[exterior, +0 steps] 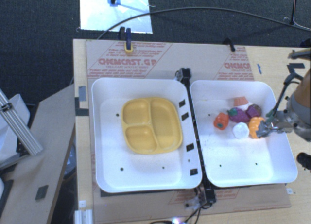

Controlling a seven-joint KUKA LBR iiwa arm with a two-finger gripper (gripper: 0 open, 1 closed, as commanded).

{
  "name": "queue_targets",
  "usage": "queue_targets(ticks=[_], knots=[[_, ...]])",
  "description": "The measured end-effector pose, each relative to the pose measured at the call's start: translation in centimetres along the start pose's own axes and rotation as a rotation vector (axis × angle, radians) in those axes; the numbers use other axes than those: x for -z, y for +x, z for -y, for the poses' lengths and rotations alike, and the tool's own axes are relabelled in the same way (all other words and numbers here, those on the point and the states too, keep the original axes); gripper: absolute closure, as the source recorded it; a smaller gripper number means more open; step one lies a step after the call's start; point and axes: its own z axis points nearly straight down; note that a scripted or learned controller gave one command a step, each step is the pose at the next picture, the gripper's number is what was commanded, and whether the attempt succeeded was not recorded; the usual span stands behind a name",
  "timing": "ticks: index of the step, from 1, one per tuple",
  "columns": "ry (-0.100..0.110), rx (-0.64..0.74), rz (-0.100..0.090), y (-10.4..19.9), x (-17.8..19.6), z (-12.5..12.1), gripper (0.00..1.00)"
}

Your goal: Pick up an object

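A cluster of small toy foods lies in the right bin (243, 169): an orange-red piece (221, 121), two purple pieces (238, 115) (253, 110), an orange-and-white block (240, 102), a white round piece (240, 130) and an orange-yellow piece (254, 127). My gripper (264, 129) reaches in from the right, low over the bin, its tip right against the orange-yellow piece. Whether that piece is held cannot be made out.
The left bin (107, 169) holds a yellow divided plate (150, 125). A black-tabbed divider (190, 121) runs between the bins. Cables cross the bench behind, and a blue-and-yellow clamp (128, 41) stands at the back edge.
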Motion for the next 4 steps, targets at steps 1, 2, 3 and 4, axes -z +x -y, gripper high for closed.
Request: queue_targets(ticks=[1, 2, 3, 4], knots=[[0.001, 0.0, -0.001, 0.0, 3.1, -0.2, 1.0], [0.003, 0.005, -0.003, 4.2, 3.2, -1.1, 1.0], [0.003, 0.007, -0.004, 10.4, 3.2, -2.4, 1.0], [0.004, 0.007, -0.004, 16.3, 3.6, -3.3, 1.0]])
